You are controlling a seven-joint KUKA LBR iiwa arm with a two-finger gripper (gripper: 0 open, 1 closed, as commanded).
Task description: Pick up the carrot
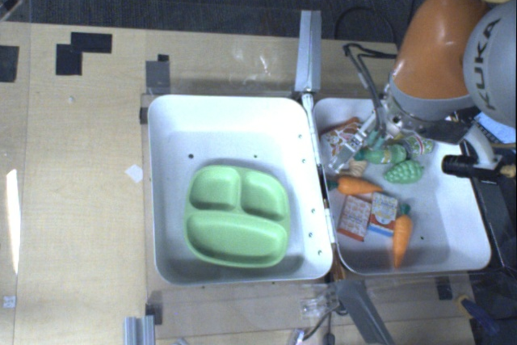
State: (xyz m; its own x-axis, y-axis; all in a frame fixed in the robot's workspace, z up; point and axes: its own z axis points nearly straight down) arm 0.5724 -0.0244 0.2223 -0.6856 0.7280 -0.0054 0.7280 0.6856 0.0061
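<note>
1. Carrot (401,237) lies in the right bin (464,254), near the front edge, almost upright in the view with its green top (401,210) toward the back. A 2nd orange piece (359,186), maybe another carrot, lies across the bin just behind the packet (355,216).
2. Gripper (362,148) is at the back left of the same bin, over a heap of small things: a green ridged item (404,171) and some crinkled wrappers (343,135). It is apart from both orange pieces.
3. I cannot tell how the claw stands; the tips are lost in the clutter under them.
4. For a good pick, I think the arm should first rise clear of the heap, then go toward the front of the bin and come down on the middle of the carrot body, not on the thin tip.
5. The jaws should close across the carrot, so the wrist needs to turn to suit how it lies.
6. The packet touches or nearly touches the carrot top, so a low grasp on the orange part is safer.
7. Left bin (170,133) bears a green tray (238,214) with 3 compartments; it plays no part here.
8. Writing: "KUKA" reads in part on the grey arm (489,52). The packet has red print and the card (384,208) a small picture, too small to read.
</note>
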